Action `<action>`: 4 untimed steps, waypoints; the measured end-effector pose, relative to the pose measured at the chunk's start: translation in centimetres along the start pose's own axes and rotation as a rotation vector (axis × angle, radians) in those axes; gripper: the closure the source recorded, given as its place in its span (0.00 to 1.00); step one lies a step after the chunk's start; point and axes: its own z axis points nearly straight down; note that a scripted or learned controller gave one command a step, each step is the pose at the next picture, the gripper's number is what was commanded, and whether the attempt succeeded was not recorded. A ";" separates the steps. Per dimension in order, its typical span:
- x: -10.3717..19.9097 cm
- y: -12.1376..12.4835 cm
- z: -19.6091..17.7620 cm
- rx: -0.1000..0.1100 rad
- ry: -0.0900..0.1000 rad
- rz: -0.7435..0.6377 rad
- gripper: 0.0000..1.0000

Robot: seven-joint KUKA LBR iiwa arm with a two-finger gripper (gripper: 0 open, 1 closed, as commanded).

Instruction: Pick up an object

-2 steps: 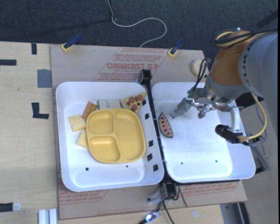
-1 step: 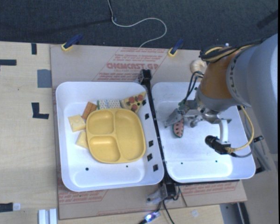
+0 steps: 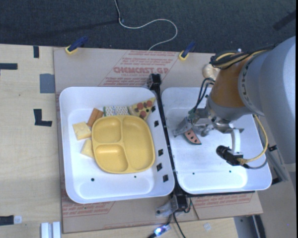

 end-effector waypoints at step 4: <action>1.0 -0.9 -14.2 -0.004 0.000 -0.001 1.00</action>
